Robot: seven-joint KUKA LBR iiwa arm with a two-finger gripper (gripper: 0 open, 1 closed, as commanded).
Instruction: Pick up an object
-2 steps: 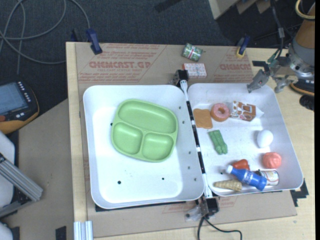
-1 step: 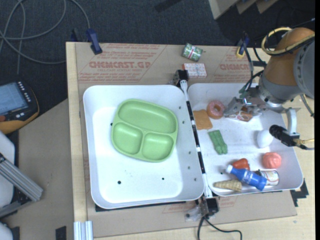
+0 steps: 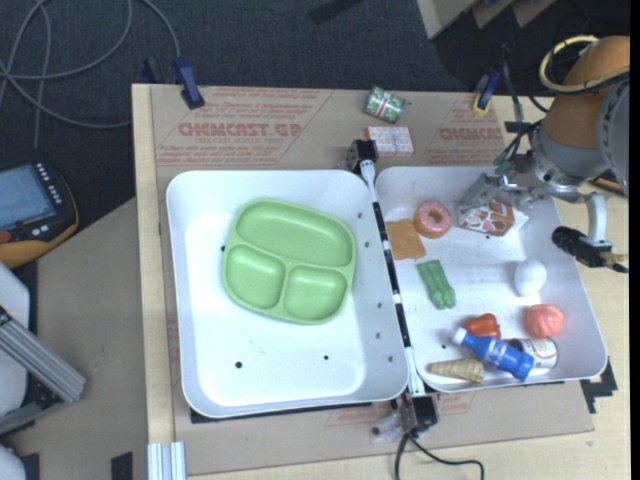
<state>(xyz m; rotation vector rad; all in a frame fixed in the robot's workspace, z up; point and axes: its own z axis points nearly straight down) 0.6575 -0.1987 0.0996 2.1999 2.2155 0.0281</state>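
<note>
A: What lies nearest in the right bin (image 3: 590,353)?

B: An ice-cream cone (image 3: 456,371) and blue bottle (image 3: 496,353) at six o'clock.

A: Farther back?

B: A pink doughnut (image 3: 433,219) at eleven. The claw (image 3: 497,190) is over a pizza slice (image 3: 490,217) at twelve; grip unclear.

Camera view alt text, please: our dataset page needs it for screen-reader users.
A grey robot arm reaches in from the right, its gripper low over a pizza slice toy at the back of the right bin, which also holds a doughnut, egg, bottle and other toys. The left bin holds a green divided plate.
</note>
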